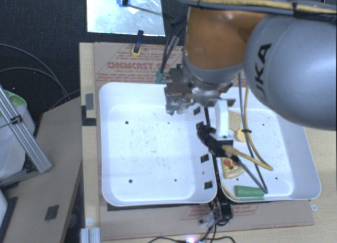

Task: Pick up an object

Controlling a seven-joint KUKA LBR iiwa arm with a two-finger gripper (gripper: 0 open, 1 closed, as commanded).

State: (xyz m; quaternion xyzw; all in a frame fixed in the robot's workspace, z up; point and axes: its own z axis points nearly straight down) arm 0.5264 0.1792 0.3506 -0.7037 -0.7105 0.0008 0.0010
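Whether the hand (pixel 176 101) is open cannot be told; the pizza slice (pixel 231 167) and green block (pixel 249 191) may be missed, lying well apart from it.

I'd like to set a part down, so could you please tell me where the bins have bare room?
The left bin floor is bare between its rims. The right bin is crowded near the divider: pizza slice toy, green block.
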